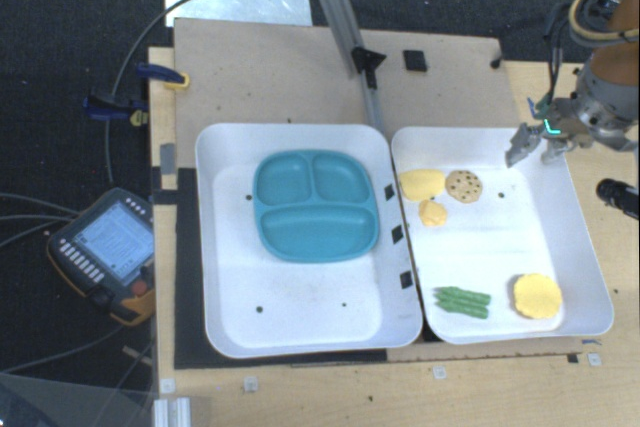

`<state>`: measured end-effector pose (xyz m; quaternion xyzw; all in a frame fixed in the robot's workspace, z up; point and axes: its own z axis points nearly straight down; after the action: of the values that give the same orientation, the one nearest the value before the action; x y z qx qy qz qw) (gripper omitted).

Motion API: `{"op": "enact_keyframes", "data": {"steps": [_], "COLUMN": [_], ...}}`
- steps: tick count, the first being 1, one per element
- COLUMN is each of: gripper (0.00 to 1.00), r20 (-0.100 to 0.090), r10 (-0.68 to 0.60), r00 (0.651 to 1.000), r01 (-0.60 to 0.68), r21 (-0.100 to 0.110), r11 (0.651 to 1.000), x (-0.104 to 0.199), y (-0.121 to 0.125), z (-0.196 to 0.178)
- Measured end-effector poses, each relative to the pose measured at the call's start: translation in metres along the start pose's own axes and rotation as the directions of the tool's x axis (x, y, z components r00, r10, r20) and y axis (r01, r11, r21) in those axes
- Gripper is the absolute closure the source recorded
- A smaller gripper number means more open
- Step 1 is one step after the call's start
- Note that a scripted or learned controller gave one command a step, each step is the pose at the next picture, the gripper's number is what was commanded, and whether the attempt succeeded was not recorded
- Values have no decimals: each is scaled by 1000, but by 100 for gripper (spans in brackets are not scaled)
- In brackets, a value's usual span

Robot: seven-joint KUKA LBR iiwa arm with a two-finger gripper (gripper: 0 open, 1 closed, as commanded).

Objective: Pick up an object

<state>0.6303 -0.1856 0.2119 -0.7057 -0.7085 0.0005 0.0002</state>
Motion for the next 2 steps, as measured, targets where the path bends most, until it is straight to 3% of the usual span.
{"op": "enact_keyframes", "data": {"steps": [1,2], "gripper": [0,0], "r20": [1,0], "r10": [0,0], "r00": [1000,1000], "r01": [0,0], "r21": [-3,0], "r11": [1000,1000], "x": [0,5], "y": [1,-2], "z": [-2,42]}}
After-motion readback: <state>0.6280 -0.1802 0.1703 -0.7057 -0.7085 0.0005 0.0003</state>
